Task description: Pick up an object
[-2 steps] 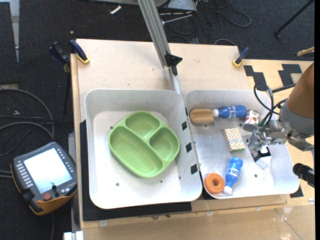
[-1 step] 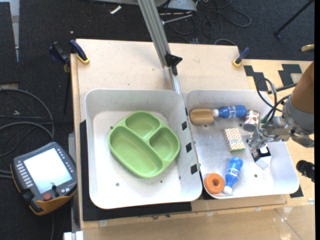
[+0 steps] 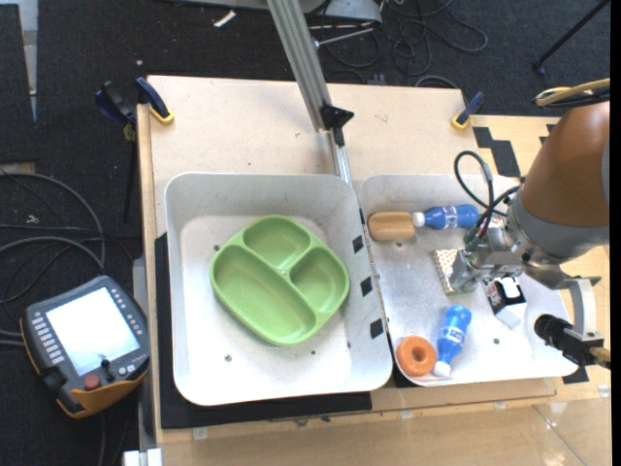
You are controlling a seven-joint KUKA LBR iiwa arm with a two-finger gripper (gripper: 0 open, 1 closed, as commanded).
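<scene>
My gripper hangs over the middle of the right bin, right above a small patterned packet. A blue bottle lies just in front of it, with an orange ring at the bin's near left corner. Behind the gripper lie a second blue bottle and a tan wooden block. A small black and white item sits to the gripper's right. The arm hides the bin's right part.
The left bin holds a green divided plate. A slanted metal pole reaches down to the ridge between the bins. A teach pendant lies on the floor at the left. Clamps grip the bench's far corners.
</scene>
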